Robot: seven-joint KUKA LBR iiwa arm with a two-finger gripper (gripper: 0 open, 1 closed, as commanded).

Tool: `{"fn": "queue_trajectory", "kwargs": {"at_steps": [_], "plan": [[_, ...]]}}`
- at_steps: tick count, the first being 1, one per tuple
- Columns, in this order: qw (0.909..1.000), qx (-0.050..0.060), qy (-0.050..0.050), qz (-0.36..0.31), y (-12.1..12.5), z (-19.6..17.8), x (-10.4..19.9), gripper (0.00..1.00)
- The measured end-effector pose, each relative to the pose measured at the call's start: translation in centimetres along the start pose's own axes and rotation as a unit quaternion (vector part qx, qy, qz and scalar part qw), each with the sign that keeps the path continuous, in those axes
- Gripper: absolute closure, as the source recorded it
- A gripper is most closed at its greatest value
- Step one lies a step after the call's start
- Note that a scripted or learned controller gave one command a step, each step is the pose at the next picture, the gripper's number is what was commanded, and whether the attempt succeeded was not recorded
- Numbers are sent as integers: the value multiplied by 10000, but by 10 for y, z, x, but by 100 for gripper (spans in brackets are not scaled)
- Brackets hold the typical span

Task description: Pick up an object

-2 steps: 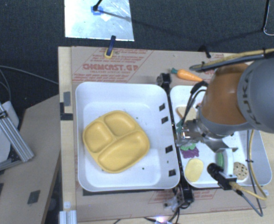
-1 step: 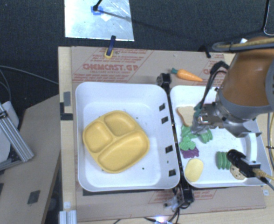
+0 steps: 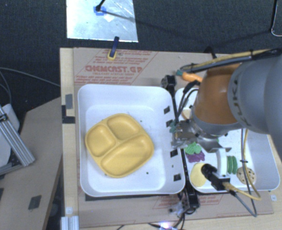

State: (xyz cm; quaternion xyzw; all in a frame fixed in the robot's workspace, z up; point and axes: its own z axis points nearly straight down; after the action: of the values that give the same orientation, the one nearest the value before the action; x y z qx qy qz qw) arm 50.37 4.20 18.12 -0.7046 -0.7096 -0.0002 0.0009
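My gripper [image 3: 189, 139] hangs low over the left side of the right bin [image 3: 270, 174], with the grey and orange arm covering most of that bin. Directly below the gripper lies a purple and green toy bunch of grapes [image 3: 194, 150]; whether the gripper touches it cannot be told. A pale yellow round piece [image 3: 196, 175] rests near the bin's front left corner. A green ridged piece [image 3: 232, 164] and a yellowish speckled piece [image 3: 247, 174] lie to the right of it.
The left bin [image 3: 146, 97] holds a yellow divided plate [image 3: 120, 144] in its middle. A cardboard sheet [image 3: 113, 67] lies under the bins. A metal frame [image 3: 6, 128] stands at the far left, off the bench.
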Motion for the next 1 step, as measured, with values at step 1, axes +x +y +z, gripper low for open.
{"fn": "queue_trajectory", "kwargs": {"at_steps": [1], "plan": [[10000, -10, -6, 11, 0, -3, 50, 100]]}}
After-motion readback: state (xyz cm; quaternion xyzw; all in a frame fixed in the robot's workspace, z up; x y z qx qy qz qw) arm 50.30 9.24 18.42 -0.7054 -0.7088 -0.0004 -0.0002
